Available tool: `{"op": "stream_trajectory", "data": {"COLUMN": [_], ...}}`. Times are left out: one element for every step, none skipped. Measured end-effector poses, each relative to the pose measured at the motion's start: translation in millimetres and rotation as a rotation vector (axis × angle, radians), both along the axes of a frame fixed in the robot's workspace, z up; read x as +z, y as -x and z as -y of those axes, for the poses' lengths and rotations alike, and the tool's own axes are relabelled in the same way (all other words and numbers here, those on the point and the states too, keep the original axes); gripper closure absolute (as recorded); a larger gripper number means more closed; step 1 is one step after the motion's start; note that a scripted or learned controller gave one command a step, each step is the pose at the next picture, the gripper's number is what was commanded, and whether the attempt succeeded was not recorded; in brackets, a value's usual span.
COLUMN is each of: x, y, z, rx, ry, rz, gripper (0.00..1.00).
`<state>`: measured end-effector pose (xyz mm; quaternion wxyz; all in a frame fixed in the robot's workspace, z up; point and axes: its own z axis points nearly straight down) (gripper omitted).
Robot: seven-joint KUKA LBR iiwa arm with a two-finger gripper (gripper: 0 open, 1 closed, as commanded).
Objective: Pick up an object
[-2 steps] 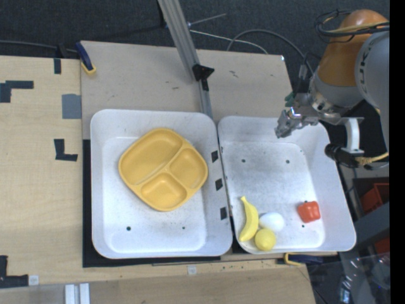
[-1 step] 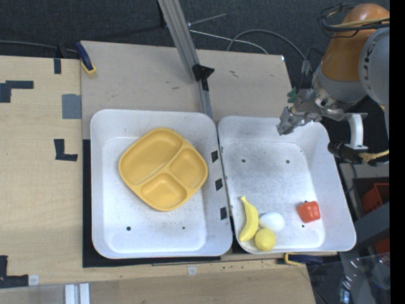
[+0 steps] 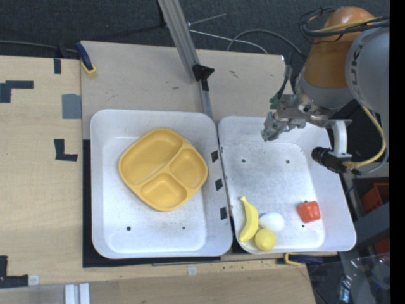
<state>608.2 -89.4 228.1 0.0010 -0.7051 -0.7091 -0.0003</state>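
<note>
Two shallow white plastic bins sit side by side on the pale wooden tabletop (image 3: 38, 170), and the right-hand bin (image 3: 285, 170) serves as the landmark here. The grey arm with its orange band (image 3: 335, 49) reaches in above that bin's far right corner, and its two-finger gripper (image 3: 273, 130) hangs over the far edge of the bin, near the far left corner, with nothing seen between the jaws; whether the jaws stand wide or narrow cannot be told from this slanted view. Along the near edge of the right-hand bin lie four small things: a curved yellow plastic banana (image 3: 249, 218) nearest the bin's left wall, a round white ball (image 3: 273, 221) just beside it, a small yellow lemon-like ball (image 3: 265, 239) touching the near rim below the white one, and a small red-orange block (image 3: 309, 211) set apart toward the bin's right side. All four lie well apart from the gripper. To the left of the right-hand bin, in the left-hand white bin (image 3: 104, 233), rests a yellow plastic divided plate with three compartments (image 3: 163, 168), tilted diagonally.
</note>
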Motion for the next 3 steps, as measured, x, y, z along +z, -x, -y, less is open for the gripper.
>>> {"op": "stream_trajectory", "data": {"x": [-6.1,-13.8,-17.7], "y": [15.4,37.9,49.7], "z": [-42.2,-92.6,-139.6], "rx": [-0.001,0.0,0.001], "ry": [0.001,0.001,0.001], "rz": [-0.002,-0.003,-0.003], "gripper": [1.0,1.0,1.0]}}
